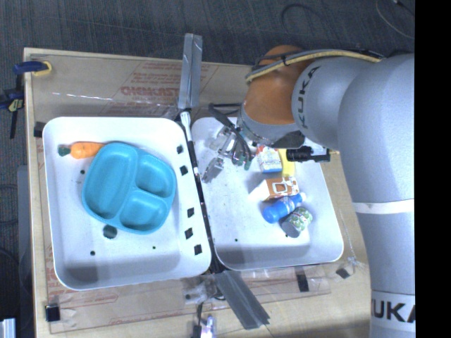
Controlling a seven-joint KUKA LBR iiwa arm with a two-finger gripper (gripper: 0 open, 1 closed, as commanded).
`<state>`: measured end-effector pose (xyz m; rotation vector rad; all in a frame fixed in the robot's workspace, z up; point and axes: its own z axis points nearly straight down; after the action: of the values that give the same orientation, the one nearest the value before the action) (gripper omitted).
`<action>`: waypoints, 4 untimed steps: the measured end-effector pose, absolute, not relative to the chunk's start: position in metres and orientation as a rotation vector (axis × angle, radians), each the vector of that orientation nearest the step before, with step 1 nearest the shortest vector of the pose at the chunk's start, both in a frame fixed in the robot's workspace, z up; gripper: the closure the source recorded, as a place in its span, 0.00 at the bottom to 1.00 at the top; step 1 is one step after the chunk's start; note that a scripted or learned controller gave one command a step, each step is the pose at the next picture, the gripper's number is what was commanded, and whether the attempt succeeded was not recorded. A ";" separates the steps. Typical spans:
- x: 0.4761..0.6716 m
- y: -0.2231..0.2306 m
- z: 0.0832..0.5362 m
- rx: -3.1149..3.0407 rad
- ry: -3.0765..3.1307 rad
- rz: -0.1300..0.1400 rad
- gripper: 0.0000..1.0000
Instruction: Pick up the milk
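The milk (269, 160) is a small white carton with blue and red print. It lies near the back of the right bin (232, 220), partly under the arm's orange wrist band. My gripper (215, 156) hangs low over the bin's back-left part, just left of the milk and close to the wall between the bins. It is open, with bare bin floor between its fingers (211, 170). It is not touching the milk.
Right of the milk lie a yellow item (287, 163), an orange-and-white box (284, 186), a blue bottle (280, 209) and a green-and-white packet (299, 220). The left bin (63, 252) holds a blue divided plate (130, 186) and a carrot (84, 148).
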<state>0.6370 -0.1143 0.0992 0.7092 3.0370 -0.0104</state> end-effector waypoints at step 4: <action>0.614 -0.103 0.094 0.733 3.048 -0.012 1.00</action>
<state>0.6139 -0.1025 0.0944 0.7332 3.0481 -0.0116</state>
